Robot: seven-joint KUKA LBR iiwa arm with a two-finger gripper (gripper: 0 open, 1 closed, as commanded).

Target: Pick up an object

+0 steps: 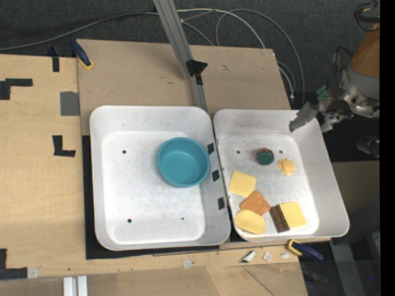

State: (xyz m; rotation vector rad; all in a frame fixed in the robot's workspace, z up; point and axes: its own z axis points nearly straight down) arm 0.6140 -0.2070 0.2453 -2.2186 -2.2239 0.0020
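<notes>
Gripper (307, 117): seen at the far right corner of the right bin (327, 165), over its rim, at the end of the grey arm with the orange band (369, 53). Whether it is open or closed cannot be told. Nothing is seen between its parts.

Right bin, contents, six items, all lying on the floor of the bin, nearer and to the left of the gripper and apart from it:
- One small teal-and-red round object (265, 156), the closest item to the gripper, in the middle of the bin.
- One small pale yellow lump (286, 166), just right of the round object.
- One flat yellow square (242, 183), towards the left wall.
- One orange-brown piece (255, 202), touching the near corner of the square.
- One yellow oval piece (250, 222), at the near left, touching the orange-brown piece.
- One yellow block with a dark brown side (288, 216), at the near right of the group.

Left bin (108, 165), contents, one item:
- One blue bowl (182, 161), upright, right of centre.

Bench, other: one slanted metal bar (179, 39) at the far side; several cables (247, 23) behind the bins.
</notes>
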